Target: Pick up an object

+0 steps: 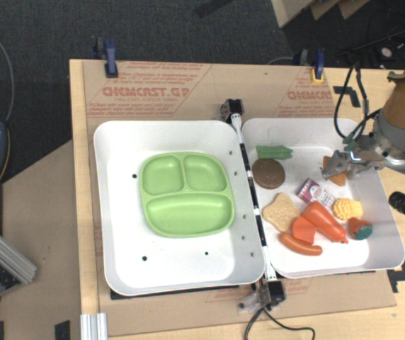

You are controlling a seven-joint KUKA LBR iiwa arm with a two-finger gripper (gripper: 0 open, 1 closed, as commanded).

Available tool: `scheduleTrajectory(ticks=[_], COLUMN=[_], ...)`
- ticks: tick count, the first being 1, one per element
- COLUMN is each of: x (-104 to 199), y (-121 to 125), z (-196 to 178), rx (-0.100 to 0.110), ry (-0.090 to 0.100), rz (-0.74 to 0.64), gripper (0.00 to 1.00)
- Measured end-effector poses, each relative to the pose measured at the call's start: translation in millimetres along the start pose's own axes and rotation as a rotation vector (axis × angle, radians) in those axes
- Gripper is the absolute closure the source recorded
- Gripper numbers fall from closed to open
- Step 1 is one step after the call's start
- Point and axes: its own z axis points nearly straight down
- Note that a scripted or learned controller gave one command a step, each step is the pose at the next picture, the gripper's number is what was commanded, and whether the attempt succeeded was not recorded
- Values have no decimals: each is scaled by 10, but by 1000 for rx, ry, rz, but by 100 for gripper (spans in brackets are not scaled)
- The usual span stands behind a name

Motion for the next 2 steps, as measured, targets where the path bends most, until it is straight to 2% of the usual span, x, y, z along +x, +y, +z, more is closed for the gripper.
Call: scheduleTrajectory(ticks=[1,2], x=[576,1397], y=[236,283], z=[-40,-251], rx=[-4,-6], ry=[-1,3], rz=[-10,-13], gripper=[100,100])
